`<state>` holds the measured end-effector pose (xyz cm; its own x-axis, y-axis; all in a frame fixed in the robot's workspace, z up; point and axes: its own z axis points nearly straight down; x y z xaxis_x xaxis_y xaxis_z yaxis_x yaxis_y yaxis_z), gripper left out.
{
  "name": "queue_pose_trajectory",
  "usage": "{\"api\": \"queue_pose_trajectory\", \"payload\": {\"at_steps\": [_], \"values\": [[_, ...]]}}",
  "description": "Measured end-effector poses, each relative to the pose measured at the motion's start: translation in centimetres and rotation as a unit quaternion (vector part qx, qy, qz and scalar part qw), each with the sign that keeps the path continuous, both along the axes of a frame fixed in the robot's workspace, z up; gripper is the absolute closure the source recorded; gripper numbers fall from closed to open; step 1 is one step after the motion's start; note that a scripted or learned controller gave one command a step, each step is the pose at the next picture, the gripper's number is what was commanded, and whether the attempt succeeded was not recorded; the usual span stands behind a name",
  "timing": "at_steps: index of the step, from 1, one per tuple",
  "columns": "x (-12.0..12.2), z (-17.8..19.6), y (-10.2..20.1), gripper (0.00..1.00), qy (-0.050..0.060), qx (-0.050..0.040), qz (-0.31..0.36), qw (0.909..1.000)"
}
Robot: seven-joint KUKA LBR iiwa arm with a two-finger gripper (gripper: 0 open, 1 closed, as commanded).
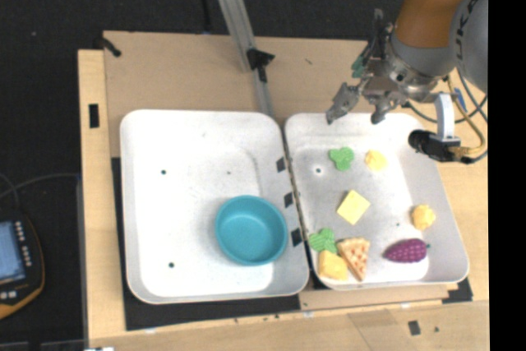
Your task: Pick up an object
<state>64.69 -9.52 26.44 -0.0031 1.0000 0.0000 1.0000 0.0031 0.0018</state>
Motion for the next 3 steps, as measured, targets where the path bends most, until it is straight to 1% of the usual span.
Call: {"api": "queue_pose_trajectory", "payload": {"at_steps": [1,2,3], "values": [[0.0,0.0,0.0,0.00,0.000,0.0000,0.000,1.0000],[0.2,-4.2,-0.2,0.00,0.002,-0.0013,-0.002,1.0000],[0.6,-10.5,-0.6,0.00,0.003,-0.0012,-0.003,1.0000]]}}
